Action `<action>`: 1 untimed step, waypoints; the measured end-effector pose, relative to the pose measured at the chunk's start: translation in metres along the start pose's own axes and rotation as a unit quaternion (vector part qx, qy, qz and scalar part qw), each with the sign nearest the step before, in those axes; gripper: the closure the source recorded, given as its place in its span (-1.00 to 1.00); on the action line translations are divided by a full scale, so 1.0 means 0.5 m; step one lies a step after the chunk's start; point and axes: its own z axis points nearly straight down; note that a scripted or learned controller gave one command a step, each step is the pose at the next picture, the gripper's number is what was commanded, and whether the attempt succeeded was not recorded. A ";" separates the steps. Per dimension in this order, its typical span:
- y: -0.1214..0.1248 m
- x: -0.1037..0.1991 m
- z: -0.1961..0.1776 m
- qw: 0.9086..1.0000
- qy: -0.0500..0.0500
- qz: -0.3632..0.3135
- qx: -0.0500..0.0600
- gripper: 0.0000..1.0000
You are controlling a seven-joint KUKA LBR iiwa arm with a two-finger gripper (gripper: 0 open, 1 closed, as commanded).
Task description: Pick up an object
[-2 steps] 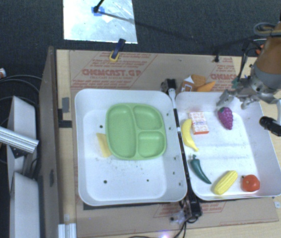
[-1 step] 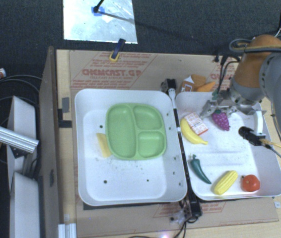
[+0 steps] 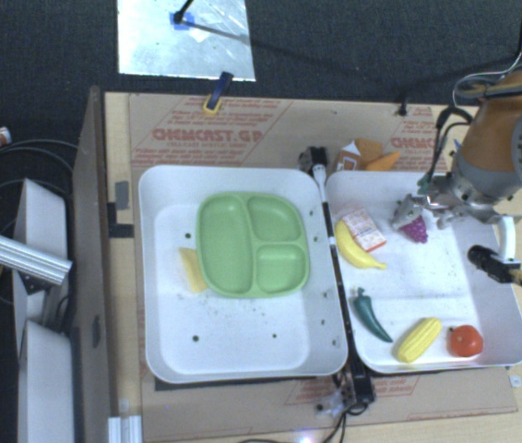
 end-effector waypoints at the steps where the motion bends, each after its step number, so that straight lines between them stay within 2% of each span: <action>1: 0.005 0.002 -0.022 1.000 0.000 -0.002 -0.003 1.00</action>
